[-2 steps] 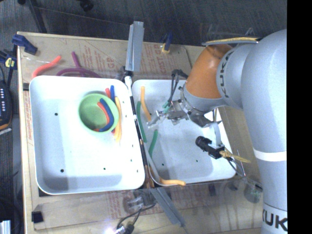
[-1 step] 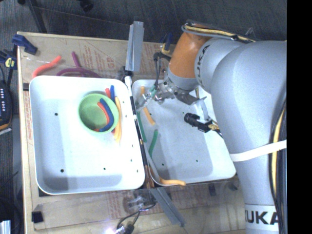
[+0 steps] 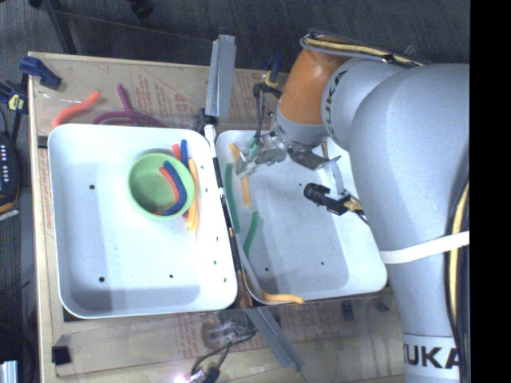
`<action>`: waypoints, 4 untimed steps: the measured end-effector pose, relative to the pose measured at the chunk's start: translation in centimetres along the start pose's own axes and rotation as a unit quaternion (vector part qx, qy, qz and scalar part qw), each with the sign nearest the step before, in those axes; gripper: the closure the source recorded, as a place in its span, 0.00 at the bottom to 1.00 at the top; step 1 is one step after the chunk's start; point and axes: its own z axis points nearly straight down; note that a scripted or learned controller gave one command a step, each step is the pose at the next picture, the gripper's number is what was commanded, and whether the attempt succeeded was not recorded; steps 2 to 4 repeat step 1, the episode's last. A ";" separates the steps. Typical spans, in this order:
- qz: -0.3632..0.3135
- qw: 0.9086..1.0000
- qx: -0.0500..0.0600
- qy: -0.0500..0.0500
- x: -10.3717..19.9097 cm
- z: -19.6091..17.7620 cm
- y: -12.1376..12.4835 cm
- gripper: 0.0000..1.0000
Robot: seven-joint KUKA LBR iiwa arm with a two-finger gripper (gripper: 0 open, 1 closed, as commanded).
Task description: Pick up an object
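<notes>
My gripper (image 3: 251, 157) hangs low over the far left corner of the right bin (image 3: 319, 274), below the orange wrist band. Its tip is small and partly masked by the wrist. Just beneath it lie a long green strip (image 3: 229, 183) along the bin's left wall and a short orange stick (image 3: 245, 191). A second green strip (image 3: 251, 234) lies further toward the front, and a yellow-orange stick (image 3: 281, 298) rests against the front wall. In the left bin (image 3: 120, 278) stands a green bowl (image 3: 152, 186) holding a red piece (image 3: 170, 179). Blue (image 3: 184, 152) and orange (image 3: 192, 198) sticks lie at the bowl's right rim.
The grey arm body covers the right side of the right bin. A black fitting (image 3: 326, 197) juts from the wrist over the bin's middle. A metal bar (image 3: 220, 74) stands between the bins at the back. A red tool (image 3: 76, 108) and purple cord (image 3: 128, 118) lie behind the left bin.
</notes>
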 end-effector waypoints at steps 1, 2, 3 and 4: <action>-0.025 1.000 -0.001 -0.001 4.0 -9.6 1.1 1.00; -0.025 1.000 -0.001 -0.001 4.0 -9.6 1.1 1.00; -0.025 1.000 -0.001 -0.001 4.0 -9.6 1.1 1.00; -0.025 1.000 -0.001 -0.001 4.0 -9.6 1.1 1.00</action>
